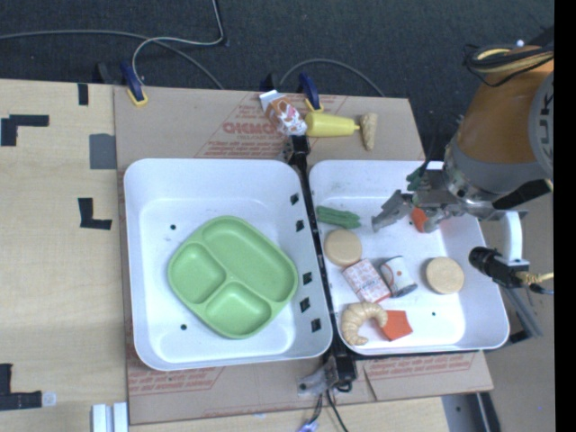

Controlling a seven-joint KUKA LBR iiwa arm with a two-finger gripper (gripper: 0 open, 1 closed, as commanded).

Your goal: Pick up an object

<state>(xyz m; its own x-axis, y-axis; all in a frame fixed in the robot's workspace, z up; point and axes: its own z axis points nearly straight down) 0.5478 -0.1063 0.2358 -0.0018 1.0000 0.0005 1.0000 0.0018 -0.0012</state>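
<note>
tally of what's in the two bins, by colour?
Green: 2, plate and pod
Tan: 3, two discs and croissant
Red: 1, block
Red-white: 1, packet
Silver-dark: 1, small item
Total: 8

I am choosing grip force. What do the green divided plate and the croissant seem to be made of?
The green divided plate looks like hard moulded plastic: even colour, soft sheen, smooth rounded compartments. The croissant is probably a plastic or rubber toy: uniform tan, ridged, slightly glossy surface. Whether it is soft cannot be told.
</note>
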